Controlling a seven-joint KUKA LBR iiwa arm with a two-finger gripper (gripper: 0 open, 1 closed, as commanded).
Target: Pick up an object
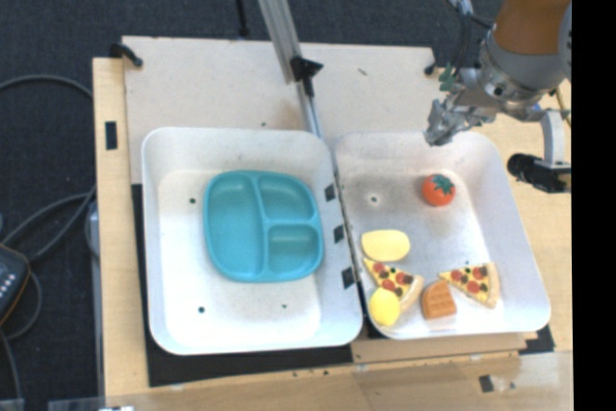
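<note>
White right bin point(500, 236) holds a tomato point(438, 190), two pizza slices point(392, 281) point(474, 282), a lemon point(385, 308), a yellow oval piece point(385, 245) and an orange cracker point(439, 301). We see the gripper point(441, 132) above the bin's far edge, carrying nothing; we can't tell its state. Left bin point(173, 303) holds a teal tray point(262, 226).

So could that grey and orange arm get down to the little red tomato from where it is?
Probably yes. The gripper hangs over the right white bin's far rim, and the small red toy tomato sits just below it in the view, alone, with nothing over it.
</note>
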